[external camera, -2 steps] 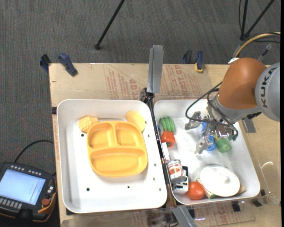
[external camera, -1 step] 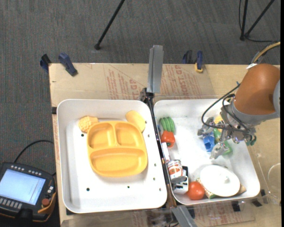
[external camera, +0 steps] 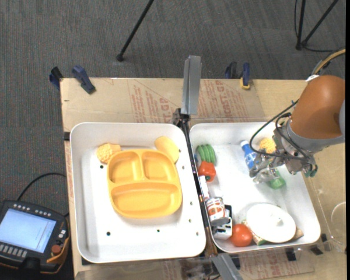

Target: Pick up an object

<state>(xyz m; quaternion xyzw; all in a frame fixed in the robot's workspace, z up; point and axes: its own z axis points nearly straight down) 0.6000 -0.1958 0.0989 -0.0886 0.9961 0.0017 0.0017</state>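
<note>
The grey arm (external camera: 315, 112) reaches in from the right, its orange band uppermost, wrist bent downward, with the pincer (external camera: 267, 172) held low at its left end.

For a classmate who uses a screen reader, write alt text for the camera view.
A grey and orange robot arm's gripper hangs low over the right bin, beside a blue bottle and a white plate. The left bin holds a yellow divided tray.
</note>
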